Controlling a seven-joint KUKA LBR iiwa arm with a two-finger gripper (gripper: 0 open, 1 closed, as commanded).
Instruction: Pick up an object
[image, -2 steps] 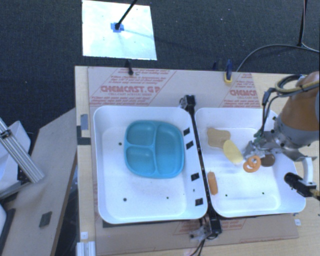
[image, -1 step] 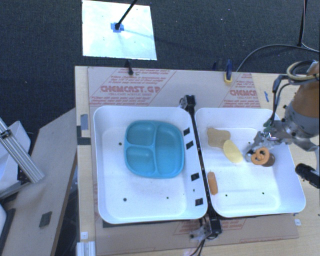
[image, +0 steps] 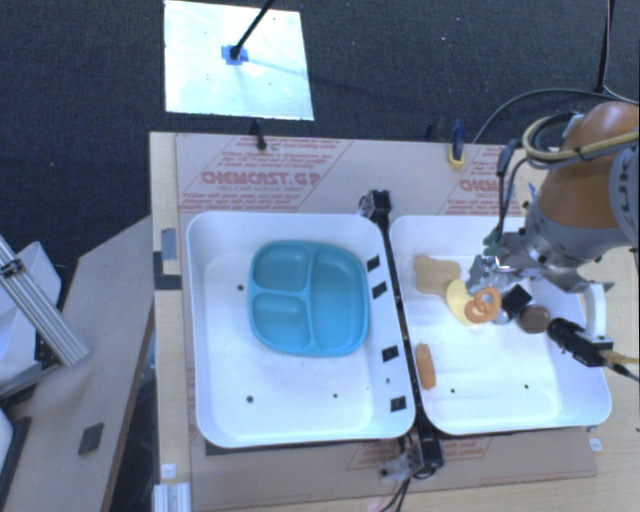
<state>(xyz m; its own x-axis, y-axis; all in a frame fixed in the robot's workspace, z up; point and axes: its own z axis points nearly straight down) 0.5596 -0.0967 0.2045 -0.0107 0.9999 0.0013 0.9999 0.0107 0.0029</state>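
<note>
Since nothing sits visibly between my fingers, I judge the pick as not yet made. What I am after looks to be the orange ring (image: 483, 306), lying right of centre in the frame on the floor of the right bin (image: 520, 400), touching a pale yellow piece (image: 457, 296) on its left side. My pincer (image: 488, 272) hangs just above the ring, low over the bin, but its tips blur into the clutter below and I cannot tell whether they stand wide or narrow. A tan slab (image: 434, 272) lies just to the left of the yellow piece, a dark brown lump (image: 534, 318) just to the right of the ring, and a small orange stick (image: 426, 366) rests lower down near the divider. Further left, the left bin (image: 230, 400) carries a blue divided plate (image: 305, 298). By my reckoning the approach is done; closing on the ring and lifting it clear are left.
</note>
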